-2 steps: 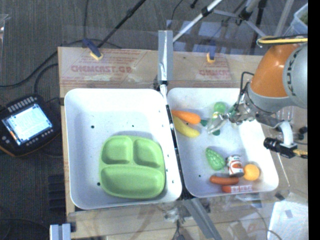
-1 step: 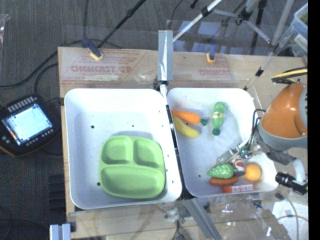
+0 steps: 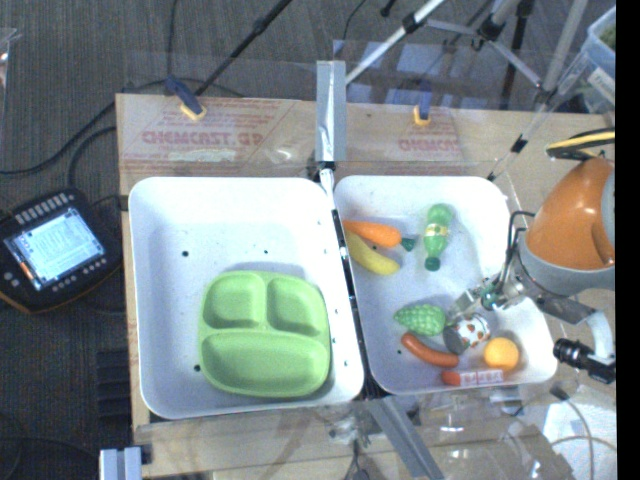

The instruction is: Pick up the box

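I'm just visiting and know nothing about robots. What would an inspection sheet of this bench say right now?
Surface: two white bins side by side, left bin and right bin.
Job's things: no box can be made out for certain; a small red and white item lies at the right bin's near edge.
Clutter: green divided tray in the left bin; carrot, banana, green bottle, orange ball, red sausage in the right.
Grippers: gripper low over the right bin, near the toys.
Cables: black cables on the floor.
Surroundings: handheld control screen left of the bench.
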`<state>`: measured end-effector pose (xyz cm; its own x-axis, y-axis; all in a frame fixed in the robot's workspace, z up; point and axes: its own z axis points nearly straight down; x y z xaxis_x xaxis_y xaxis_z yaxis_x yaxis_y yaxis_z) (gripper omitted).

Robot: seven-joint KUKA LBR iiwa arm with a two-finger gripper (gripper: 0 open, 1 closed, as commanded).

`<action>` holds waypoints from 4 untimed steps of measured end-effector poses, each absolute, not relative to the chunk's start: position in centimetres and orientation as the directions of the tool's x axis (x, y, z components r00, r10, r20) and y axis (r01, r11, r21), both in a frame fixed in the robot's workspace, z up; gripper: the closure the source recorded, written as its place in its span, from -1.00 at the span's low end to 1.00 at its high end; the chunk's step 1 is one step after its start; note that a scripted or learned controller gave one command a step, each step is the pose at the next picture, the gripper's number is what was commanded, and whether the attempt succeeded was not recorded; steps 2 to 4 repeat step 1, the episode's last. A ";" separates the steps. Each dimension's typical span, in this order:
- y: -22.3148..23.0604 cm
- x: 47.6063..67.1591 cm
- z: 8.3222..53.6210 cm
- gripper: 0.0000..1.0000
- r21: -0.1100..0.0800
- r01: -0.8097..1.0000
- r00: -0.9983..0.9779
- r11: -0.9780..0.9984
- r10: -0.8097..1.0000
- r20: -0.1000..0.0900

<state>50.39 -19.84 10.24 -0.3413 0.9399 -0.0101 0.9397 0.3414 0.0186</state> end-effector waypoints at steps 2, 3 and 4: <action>-19.8 50.4 10.2 -1.00 0.018 0.940 -0.341 0.341 0.940 -0.010; -19.8 50.4 10.2 -1.00 0.018 0.940 -0.341 0.341 0.940 -0.010; -19.8 50.4 10.2 -1.00 0.018 0.940 -0.341 0.341 0.940 -0.010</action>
